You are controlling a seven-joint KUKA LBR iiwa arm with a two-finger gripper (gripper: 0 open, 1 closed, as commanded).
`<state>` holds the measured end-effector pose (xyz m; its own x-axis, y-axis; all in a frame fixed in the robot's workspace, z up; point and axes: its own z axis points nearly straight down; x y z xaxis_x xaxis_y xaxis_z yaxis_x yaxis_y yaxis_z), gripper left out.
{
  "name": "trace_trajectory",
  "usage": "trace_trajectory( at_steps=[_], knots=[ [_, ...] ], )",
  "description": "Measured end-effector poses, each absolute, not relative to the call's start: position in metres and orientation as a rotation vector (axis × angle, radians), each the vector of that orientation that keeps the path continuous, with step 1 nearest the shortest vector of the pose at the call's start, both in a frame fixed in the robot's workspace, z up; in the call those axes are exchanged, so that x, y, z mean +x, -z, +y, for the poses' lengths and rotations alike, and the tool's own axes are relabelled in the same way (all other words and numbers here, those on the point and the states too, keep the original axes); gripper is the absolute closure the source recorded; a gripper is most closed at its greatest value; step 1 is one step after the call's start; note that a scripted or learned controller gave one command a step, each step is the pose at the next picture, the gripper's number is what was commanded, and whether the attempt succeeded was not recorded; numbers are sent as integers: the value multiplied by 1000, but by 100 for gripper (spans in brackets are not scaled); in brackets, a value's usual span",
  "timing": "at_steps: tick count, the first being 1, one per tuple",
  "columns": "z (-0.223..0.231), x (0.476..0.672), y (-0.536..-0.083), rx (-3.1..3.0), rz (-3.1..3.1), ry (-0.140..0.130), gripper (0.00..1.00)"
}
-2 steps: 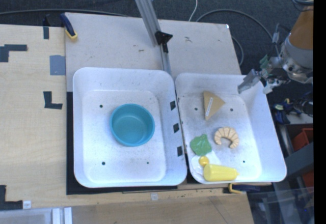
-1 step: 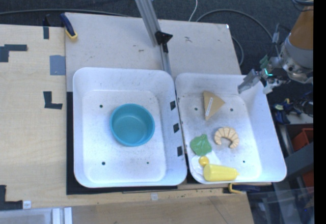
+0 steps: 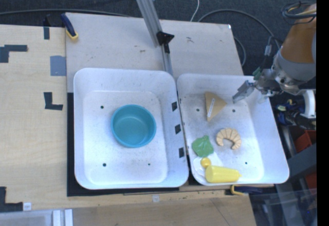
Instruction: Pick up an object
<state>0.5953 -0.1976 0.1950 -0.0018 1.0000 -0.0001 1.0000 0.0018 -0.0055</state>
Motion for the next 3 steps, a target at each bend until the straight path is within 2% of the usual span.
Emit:
trace_trajectory(
  at_steps=[2, 3],
  knots=[
    [-197, 602, -97, -2218, -2223, -3, 0],
    [-196, 602, -107, -2216, -2224, -2, 100]
  ],
)
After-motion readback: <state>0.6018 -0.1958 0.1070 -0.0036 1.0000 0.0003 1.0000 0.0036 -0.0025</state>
